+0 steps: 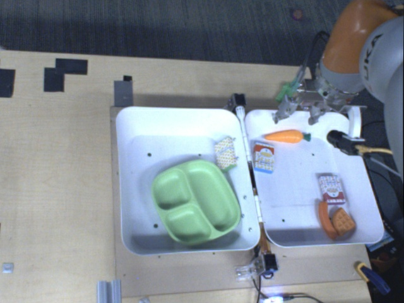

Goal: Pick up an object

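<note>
My gripper (297, 114) hangs over the far edge of the right bin (297, 219), open, with nothing between its fingers (280, 113). Just in front of it lies an orange carrot (285, 137) with a green tip, apart from the fingers. A small red-and-white carton (264, 157) lies near the bin's left wall. A brown-and-white packet (331, 190) lies toward the right. At the near right corner sit an orange sausage (324, 217) and a waffle-like piece (343, 221).
The left bin (136, 169) holds a green divided plate (196, 201) and a small patterned packet (224, 151) by its right wall. A ridge (249, 169) separates the two bins. The wooden bench (57, 188) spreads to the left.
</note>
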You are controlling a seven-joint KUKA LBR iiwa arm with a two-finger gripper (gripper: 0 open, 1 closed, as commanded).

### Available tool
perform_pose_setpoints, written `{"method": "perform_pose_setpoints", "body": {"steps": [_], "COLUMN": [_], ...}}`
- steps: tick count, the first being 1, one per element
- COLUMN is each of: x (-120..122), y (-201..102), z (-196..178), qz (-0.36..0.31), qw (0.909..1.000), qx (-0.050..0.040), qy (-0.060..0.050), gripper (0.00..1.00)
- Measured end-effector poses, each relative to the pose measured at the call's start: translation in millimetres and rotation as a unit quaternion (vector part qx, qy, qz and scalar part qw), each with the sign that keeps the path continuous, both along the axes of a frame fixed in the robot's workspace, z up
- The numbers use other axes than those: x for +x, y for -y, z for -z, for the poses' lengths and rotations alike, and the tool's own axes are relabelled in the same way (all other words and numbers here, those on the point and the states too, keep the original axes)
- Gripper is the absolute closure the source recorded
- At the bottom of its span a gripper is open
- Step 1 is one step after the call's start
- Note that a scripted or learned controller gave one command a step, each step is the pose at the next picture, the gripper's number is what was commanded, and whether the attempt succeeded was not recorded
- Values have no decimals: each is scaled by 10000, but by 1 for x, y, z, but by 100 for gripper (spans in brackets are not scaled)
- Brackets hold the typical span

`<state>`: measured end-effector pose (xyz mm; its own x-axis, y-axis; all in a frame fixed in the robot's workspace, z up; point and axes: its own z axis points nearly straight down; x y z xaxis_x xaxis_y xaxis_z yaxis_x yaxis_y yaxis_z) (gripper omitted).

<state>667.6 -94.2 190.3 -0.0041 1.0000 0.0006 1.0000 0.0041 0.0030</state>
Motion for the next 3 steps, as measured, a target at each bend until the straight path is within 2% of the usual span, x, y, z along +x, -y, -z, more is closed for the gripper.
{"method": "perform_pose_setpoints", "body": {"steps": [1,2,3], "x": [4,6,6], "y": [-11,-12,-12], "z": [84,72,73], "qz": [-15,-25,-26], "qw": [10000,10000,10000], "qx": [-5,-10,-10], "qy": [39,78,76], "gripper": [0,100,0]}}
